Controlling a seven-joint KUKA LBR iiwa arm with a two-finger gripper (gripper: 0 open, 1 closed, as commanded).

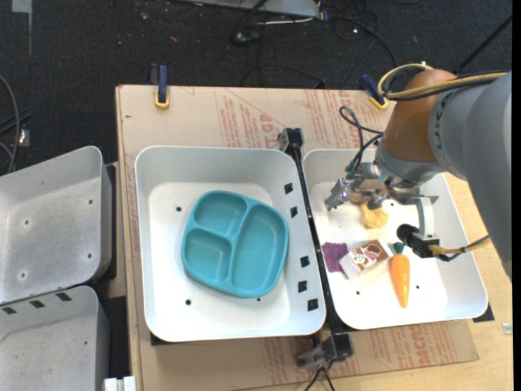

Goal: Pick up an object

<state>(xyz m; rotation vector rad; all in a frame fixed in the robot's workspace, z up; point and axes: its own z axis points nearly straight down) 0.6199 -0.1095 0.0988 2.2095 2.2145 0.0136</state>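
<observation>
Toys lay in the right bin (456,300): a yellow toy (374,216), a purple piece (334,255), a small carton (366,258) and an orange carrot (400,278). The gripper (362,192) hung just above the yellow toy; its grip could not be told. A blue plate (235,243) sat in the left bin (163,300).

1 fixed camera above the bench (212,108), angled down; both bins (155,218) in frame.

Teal plate (235,243) in 1 white bin (155,186); orange carrot (400,278), purple piece (334,255), yellow lump (374,216).
</observation>
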